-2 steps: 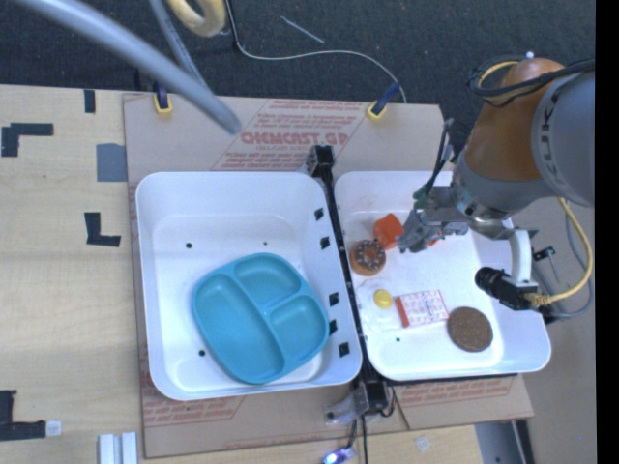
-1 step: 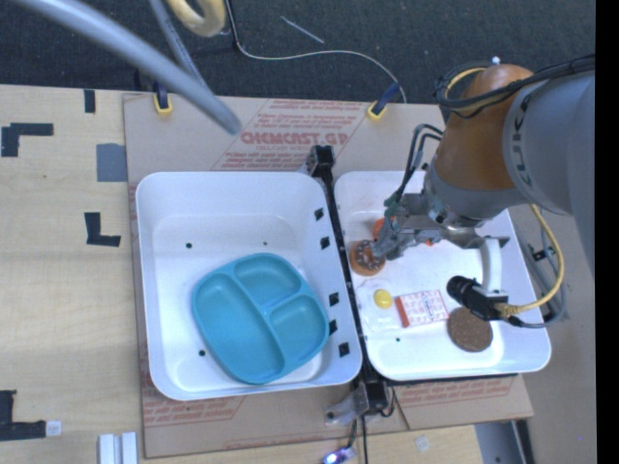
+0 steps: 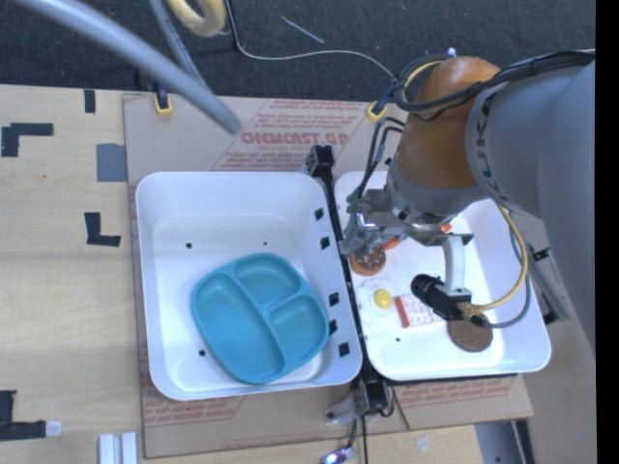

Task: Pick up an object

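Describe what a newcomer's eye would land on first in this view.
The blue divided plate stands out first, lying alone in the left bin. Next comes the arm's orange band, over the far side of the right bin, where a brown disc and a small yellow piece lie.

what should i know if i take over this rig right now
End effector: low over the left side of the right bin, beside a small orange-brown round thing; no grasp can be seen.
Same bin: yellow piece, red-and-white packet, brown disc.
Left bin: blue divided plate.
Done: nothing seen lifted.
Left: the pick itself.
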Controlling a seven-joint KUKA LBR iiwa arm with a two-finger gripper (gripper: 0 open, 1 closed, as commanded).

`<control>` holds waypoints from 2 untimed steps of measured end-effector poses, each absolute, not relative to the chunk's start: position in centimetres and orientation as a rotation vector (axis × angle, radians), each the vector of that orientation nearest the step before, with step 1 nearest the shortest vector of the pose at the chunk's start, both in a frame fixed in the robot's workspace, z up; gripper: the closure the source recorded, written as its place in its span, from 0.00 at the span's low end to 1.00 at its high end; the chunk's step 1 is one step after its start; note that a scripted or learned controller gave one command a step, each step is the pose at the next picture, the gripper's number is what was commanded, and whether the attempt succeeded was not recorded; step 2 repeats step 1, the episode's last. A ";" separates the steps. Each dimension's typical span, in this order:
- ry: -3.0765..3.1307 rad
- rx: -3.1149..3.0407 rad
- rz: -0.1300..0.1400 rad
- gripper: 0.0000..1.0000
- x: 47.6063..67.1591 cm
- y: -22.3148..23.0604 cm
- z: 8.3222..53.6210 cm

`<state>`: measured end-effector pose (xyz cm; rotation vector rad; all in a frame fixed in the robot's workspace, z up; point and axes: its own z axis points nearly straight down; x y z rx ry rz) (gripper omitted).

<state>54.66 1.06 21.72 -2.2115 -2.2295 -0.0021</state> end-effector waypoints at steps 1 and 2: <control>-2.227 -2.212 0.001 1.00 53.3 5.6 22.2; -2.227 -2.212 0.001 1.00 53.3 5.6 22.2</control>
